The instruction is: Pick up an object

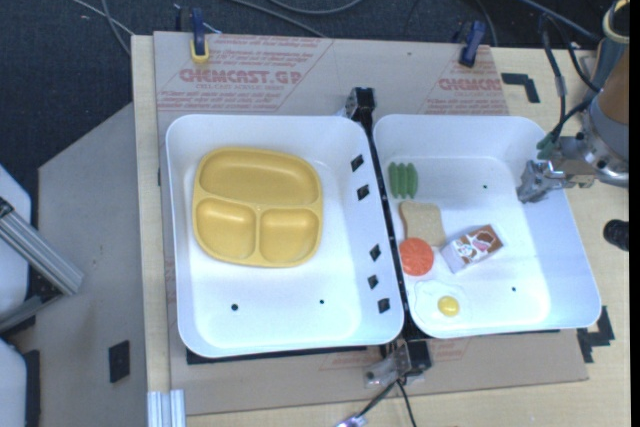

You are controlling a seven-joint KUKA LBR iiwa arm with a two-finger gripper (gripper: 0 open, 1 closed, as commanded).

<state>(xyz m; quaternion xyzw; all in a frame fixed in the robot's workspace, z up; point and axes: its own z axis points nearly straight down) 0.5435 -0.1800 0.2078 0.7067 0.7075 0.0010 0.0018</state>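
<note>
Divided plate (258, 206) in left bin (190, 215); food items (418, 257) in right bin (560, 265).

fixed overhead camera, slanted down, both bins (190, 215)

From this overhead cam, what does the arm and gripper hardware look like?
The arm enters at the right edge: a grey, rounded body with an orange band higher up. A dark cable loops beside it. The gripper is a small metallic grey piece at its end; the picture is too coarse for finer detail or markings.
</note>
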